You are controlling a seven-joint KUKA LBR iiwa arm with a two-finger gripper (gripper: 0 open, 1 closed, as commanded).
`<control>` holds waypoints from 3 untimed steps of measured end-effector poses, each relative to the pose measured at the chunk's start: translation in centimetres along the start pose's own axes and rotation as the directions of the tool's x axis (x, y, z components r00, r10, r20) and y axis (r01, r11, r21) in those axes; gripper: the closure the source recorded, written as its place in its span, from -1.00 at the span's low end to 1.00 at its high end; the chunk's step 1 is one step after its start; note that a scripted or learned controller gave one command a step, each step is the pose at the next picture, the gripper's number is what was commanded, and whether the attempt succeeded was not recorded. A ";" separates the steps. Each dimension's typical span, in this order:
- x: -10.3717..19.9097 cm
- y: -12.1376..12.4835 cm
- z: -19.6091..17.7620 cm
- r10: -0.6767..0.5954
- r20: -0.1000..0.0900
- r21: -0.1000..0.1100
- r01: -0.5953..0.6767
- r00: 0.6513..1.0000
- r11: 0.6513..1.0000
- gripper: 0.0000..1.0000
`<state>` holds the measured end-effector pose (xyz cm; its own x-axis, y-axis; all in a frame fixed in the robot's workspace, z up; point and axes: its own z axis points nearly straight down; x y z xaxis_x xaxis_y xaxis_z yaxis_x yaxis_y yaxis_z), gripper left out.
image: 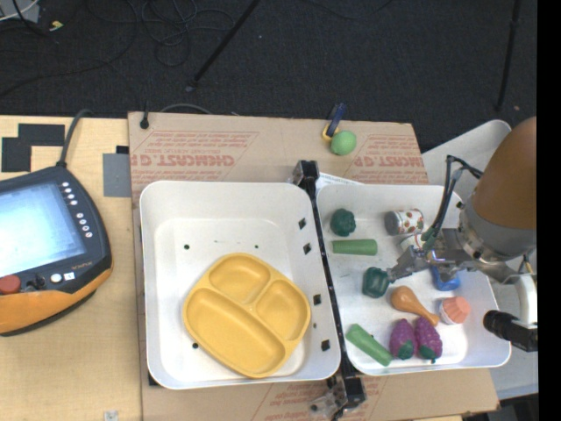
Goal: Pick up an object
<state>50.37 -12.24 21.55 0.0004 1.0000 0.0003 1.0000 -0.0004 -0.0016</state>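
Green stick (369, 345) in front, end effector (412, 262) (grip unclear) apparently by green pepper (375, 282)

A yellow divided plate (248, 313) lies in the left bin (162, 209); a pendant (48, 244) sits beside it.

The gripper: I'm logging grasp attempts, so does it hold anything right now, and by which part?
Cannot be told. The gripper sits low in the right white bin, beside the dark green rounded toy, with nothing visibly between its fingers.
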 end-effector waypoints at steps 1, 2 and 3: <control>-0.1 0.0 -1.0 0.002 -0.001 0.002 -0.002 1.000 1.000 1.00; -2.2 -2.9 -2.2 0.001 -0.001 0.002 -0.001 1.000 1.000 1.00; -5.6 6.4 13.4 -0.006 -0.003 -0.004 0.006 1.000 1.000 1.00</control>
<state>56.77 -17.89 8.13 -0.0056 1.0000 0.0034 1.0000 0.0055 0.0023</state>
